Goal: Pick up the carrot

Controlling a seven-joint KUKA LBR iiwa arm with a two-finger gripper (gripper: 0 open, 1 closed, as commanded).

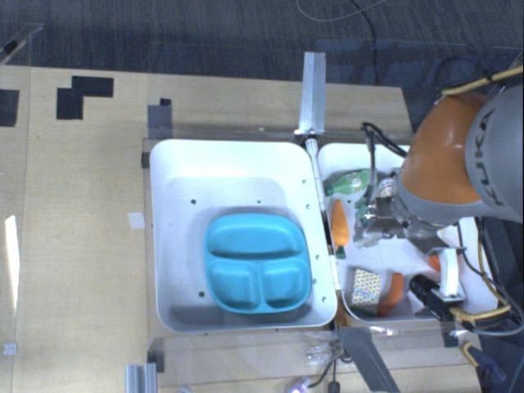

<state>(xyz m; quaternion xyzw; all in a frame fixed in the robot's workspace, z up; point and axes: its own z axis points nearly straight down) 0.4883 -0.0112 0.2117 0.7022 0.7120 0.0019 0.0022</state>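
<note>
Camera view: carrot [339, 223] lies lengthwise along right bin's [385, 260] left wall.

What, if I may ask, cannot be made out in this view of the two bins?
Camera view: the right half of the right-hand shallow white bin is hidden under the grey-and-orange arm.
Camera view: the small green object is crossed by cables and too small to identify.
Camera view: whether the pincer touches the slim orange carrot is unclear; its metal parts blur together.
</note>
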